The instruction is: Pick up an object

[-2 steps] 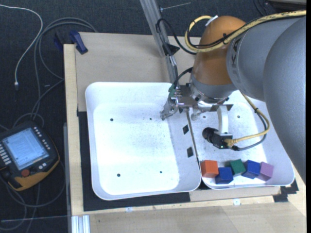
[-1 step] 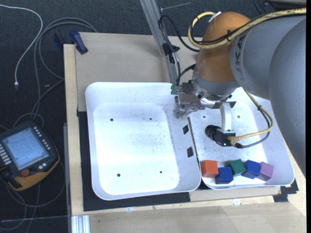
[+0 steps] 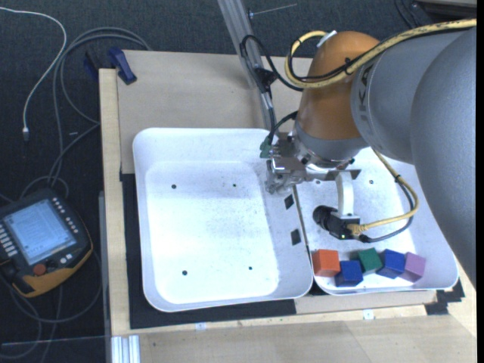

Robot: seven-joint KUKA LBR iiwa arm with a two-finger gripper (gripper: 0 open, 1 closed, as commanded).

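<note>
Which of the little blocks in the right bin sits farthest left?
The orange block. It ends the row on the left, beside the divider between the bins; the blue, green and purple blocks all lie to its right.

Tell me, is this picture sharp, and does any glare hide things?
In the camera view, the blocks look slightly soft but their colours read clearly; the left bin is bright white without hiding its specks; the arm's orange band shines faintly.

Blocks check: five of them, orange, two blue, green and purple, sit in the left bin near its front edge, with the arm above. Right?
Not quite. The camera view shows the blocks, orange, blue, green, blue and purple, in the right bin, not the left.
</note>
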